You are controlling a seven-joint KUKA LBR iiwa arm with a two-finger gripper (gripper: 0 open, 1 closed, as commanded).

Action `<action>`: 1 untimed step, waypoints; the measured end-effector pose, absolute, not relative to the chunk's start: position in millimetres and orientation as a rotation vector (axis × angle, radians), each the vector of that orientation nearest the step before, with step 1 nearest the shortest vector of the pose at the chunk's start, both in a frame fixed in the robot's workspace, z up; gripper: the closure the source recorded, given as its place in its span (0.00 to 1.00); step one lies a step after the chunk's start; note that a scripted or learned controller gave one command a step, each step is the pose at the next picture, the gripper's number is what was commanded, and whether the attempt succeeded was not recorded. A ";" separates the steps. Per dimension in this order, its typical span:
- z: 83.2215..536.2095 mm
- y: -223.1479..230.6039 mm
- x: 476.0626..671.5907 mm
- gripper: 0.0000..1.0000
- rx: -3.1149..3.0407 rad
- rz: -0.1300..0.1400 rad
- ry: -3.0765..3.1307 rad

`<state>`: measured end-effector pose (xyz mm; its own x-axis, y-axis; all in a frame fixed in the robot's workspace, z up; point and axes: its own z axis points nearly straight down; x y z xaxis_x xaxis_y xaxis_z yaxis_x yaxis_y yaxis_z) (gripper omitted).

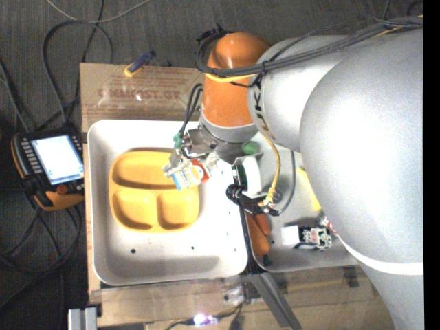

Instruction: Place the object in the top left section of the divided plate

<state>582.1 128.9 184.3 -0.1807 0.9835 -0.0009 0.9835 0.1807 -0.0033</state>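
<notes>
Object [184, 177]: small printed packet over yellow divided plate [137, 198], at gripper [187, 162] (finger state hidden); carrot-like item [259, 232] in right bin [289, 263].

- Arm [357, 136]: bulky, smooth, light grey rounded casing
- Orange band [230, 81]: glossy and cylindrical, just above the wrist
- Black cables [275, 57] run along the casing and loop over the orange band
- Thin yellow cable [276, 174] trails down beside the wrist
- Gripper [187, 158]: small metallic assembly with green parts
</notes>
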 end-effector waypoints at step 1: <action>184.3 128.9 582.1 0.00 -2.010 0.004 -2.412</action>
